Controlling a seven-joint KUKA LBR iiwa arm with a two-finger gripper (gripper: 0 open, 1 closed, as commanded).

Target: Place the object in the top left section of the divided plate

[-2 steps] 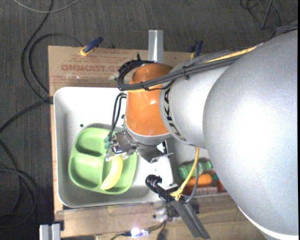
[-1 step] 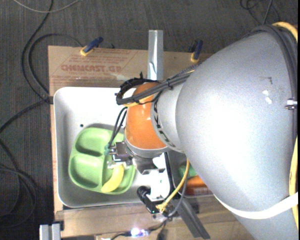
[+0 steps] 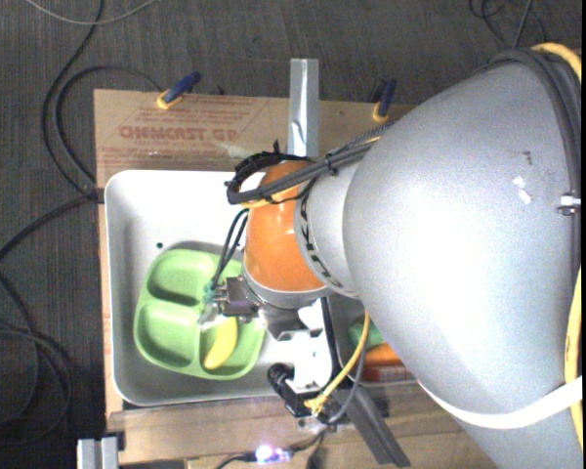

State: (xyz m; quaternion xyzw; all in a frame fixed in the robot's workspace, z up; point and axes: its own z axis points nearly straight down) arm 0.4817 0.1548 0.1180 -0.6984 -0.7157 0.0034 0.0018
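A light green divided plate (image 3: pixel 176 306) lies in the left bin. A yellow, banana-like object (image 3: pixel 221 346) rests in the plate's lower right section, close to the near rim. My gripper (image 3: pixel 218 306) hangs over the plate's right side, just above the yellow object, below the orange wrist band (image 3: pixel 273 237). The upper left section of the plate (image 3: pixel 181 274) shows bare green. The wrist hides the plate's right edge.
The left white bin (image 3: pixel 127 223) holds the plate, with bare floor to the plate's left and behind it. A green and an orange item (image 3: pixel 371 350) peek out in the right bin under the arm. The big grey arm body covers most of the right bin.
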